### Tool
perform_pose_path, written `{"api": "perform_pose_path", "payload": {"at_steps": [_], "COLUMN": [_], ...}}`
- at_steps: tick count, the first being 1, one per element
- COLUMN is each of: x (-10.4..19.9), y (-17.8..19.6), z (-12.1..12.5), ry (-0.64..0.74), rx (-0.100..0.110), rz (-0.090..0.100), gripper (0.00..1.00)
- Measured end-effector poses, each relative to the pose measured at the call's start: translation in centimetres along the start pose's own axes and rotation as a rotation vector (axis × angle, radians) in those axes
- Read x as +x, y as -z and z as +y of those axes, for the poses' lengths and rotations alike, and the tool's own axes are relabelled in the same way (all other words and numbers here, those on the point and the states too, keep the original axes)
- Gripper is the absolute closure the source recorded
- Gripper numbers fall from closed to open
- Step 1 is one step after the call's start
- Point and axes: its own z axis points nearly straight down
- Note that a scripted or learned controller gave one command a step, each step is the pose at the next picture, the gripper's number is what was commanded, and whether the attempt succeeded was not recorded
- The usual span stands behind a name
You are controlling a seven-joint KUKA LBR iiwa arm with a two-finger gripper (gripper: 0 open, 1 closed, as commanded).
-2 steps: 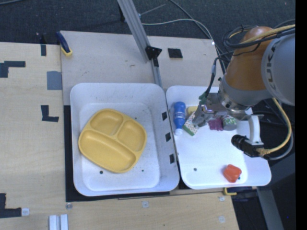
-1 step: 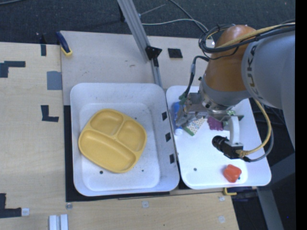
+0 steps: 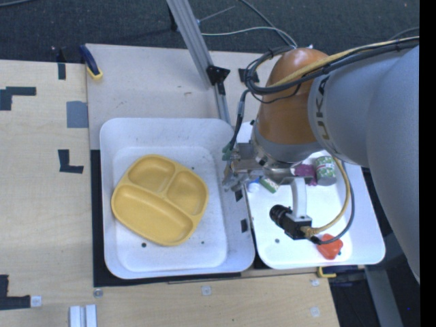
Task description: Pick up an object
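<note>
Arm low over the right bin (image 3: 354, 254), hunting a pick.
Camera view: gripper (image 3: 240, 176) sits at the bins' shared wall; its grip can't be told. Best drop squarely on one item: a small bottle (image 3: 320, 171), purple and green, lies just beside it; yellow plate (image 3: 160, 197) fills the left bin (image 3: 122, 131).

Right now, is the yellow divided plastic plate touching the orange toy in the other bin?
Apart: the camera view shows the yellow divided plate in the left bin, the orange toy in the right.
</note>
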Motion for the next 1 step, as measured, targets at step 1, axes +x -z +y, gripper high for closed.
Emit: {"api": "perform_pose_path", "payload": {"at_steps": [1], "x": [4.44], "y": [-0.75], "z": [-1.16], "ry": [-0.001], "rx": [0.000], "rz": [0.000], "gripper": [1.00]}}
